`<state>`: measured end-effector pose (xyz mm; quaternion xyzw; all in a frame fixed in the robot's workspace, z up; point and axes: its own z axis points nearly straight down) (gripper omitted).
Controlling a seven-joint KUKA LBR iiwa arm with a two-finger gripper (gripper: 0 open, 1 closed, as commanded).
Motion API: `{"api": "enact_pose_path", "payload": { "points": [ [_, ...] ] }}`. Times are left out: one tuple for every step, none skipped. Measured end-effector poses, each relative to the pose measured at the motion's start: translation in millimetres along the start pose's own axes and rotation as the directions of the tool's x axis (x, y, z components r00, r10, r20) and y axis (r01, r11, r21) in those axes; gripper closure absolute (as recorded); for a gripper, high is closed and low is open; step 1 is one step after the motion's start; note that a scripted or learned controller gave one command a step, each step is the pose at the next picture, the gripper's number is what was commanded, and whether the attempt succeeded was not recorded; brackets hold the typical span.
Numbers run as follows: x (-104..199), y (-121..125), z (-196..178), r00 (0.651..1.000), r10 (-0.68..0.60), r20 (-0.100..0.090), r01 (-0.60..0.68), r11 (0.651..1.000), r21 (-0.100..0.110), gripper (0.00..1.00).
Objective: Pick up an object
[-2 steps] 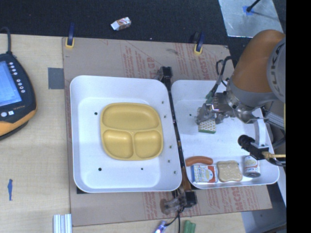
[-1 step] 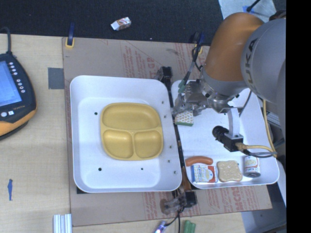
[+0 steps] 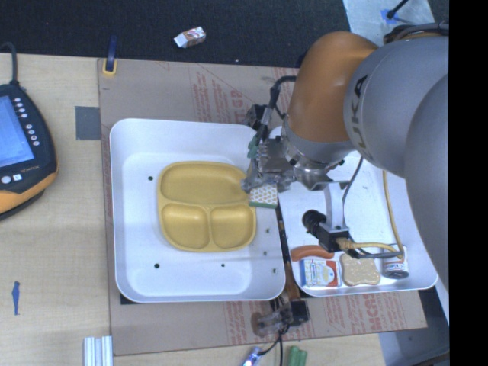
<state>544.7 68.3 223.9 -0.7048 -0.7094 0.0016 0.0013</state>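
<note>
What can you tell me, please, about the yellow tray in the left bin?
The yellow tray is a rounded, matte, plastic-looking dish with three compartments: one wide section at the far side and two smaller ones nearer the camera. It lies flat and upright on the floor of the left bin, toward its right half. The gripper hangs at its right edge.

I saw a teach pendant (image 3: pixel 19 147) at the bench's (image 3: pixel 53 280) left edge, well apart from the bins. A crumpled wrapper (image 3: pixel 190 37) lay on the dark floor (image 3: pixel 152 10) beyond. Grey tape patch (image 3: pixel 88 122) sat just left of the cardboard sheet (image 3: pixel 191 82); a blue pen (image 3: pixel 15 296) lower left.
</note>
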Motion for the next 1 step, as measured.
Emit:
{"api": "enact_pose_path", "payload": {
  "points": [
    [-78.2, 42.8, -16.5, 1.000, 0.005, 0.000, -0.005, 1.000, -0.002, 1.00]
  ]
}}
